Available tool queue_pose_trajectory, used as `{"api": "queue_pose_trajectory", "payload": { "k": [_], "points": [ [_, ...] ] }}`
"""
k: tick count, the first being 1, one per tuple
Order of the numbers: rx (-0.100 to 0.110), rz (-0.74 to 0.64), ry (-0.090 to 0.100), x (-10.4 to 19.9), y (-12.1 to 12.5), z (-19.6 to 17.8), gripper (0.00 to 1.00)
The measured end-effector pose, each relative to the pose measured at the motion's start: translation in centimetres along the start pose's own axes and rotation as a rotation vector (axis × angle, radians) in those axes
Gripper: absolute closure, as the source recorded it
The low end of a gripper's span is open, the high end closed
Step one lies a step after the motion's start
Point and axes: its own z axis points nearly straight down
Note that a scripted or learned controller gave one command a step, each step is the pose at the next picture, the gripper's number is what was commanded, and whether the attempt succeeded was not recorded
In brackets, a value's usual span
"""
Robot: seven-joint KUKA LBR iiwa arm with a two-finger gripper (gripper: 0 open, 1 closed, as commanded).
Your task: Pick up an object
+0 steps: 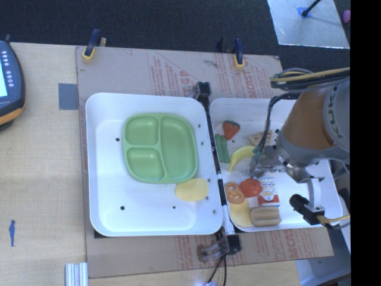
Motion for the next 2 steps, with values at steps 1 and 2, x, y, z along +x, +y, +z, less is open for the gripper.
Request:
{"api": "queue_pose_trajectory", "payload": {
  "k": [1,2],
  "points": [
    [0.001,0.000,0.000,0.0,0.0,0.1,0.00],
    [-0.014,-0.002,0.000,2.4,7.8,-9.6,0.00]
  ]
}}
